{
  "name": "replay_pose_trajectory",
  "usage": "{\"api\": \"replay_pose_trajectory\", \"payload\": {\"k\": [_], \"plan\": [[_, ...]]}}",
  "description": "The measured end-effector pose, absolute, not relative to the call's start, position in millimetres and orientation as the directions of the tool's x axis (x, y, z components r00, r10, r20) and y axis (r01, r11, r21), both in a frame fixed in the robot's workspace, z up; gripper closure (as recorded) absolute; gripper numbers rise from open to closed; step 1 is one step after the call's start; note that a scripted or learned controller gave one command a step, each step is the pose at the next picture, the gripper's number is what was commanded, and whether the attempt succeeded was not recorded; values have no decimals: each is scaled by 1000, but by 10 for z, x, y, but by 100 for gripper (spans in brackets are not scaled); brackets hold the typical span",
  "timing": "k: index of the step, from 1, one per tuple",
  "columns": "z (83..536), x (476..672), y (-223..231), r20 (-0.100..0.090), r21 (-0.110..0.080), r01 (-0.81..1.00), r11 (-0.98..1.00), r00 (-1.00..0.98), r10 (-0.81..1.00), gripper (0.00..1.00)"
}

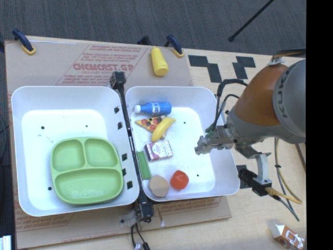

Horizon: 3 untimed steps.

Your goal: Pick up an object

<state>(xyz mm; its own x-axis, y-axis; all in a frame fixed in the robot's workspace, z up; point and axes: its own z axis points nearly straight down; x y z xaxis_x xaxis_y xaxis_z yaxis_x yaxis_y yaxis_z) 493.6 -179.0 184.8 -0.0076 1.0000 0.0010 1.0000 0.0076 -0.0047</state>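
Note:
The right bin holds a blue bottle, a pizza slice toy, a yellow banana, a small maroon carton, a green stick, a tan round object and a red tomato. My gripper hovers over the bin's right side, to the right of the carton and above the tomato. Nothing shows between its fingers.
The left bin holds a green divided plate. A yellow mustard bottle lies on the cardboard behind the bins. Blue clamps grip the board's back edge. A small carton lies at the bench's lower right.

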Motion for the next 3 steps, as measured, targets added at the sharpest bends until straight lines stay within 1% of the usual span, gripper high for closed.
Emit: {"api": "replay_pose_trajectory", "payload": {"k": [1, 3], "plan": [[2020, 4768, -1946, 0, 0, 1000, 4, -4, 1000, 100], [1897, 5027, -2105, 0, -1, 1000, 5, -5, 1000, 100]]}}
